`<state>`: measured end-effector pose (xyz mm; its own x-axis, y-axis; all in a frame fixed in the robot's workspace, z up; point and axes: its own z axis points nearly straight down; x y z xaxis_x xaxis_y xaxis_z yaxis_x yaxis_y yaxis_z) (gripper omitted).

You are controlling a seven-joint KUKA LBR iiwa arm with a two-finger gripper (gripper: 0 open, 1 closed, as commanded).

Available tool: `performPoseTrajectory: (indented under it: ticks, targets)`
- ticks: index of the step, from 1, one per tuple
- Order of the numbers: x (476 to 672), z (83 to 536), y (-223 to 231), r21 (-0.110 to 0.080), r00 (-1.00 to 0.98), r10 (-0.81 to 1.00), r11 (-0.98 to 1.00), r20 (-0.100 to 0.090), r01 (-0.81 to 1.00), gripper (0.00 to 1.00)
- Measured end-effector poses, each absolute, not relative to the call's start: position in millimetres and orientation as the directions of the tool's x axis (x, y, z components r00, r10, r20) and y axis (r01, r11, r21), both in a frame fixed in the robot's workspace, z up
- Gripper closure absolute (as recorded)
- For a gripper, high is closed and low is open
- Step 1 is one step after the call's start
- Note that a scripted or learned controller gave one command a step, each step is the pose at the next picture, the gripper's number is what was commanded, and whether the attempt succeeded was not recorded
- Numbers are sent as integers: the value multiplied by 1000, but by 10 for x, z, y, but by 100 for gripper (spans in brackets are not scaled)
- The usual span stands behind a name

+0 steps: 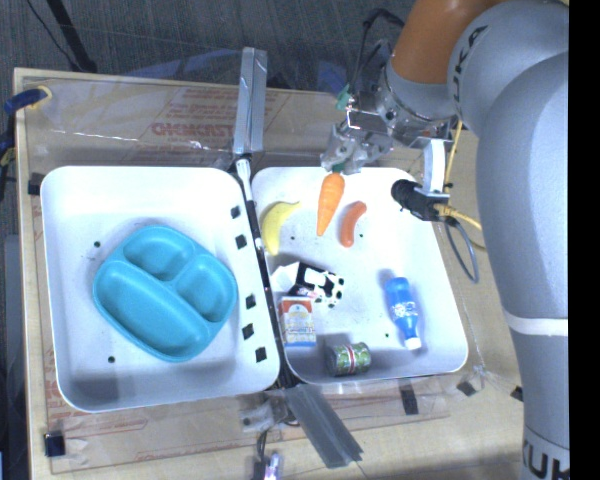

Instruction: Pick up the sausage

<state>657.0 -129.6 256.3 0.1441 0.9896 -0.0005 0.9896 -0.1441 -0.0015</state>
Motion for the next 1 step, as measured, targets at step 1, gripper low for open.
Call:
performPoseTrajectory:
  ticks: [1]
  targets:
    - [6501,1981,-1366,-7,376,927,-376,-1,927,100]
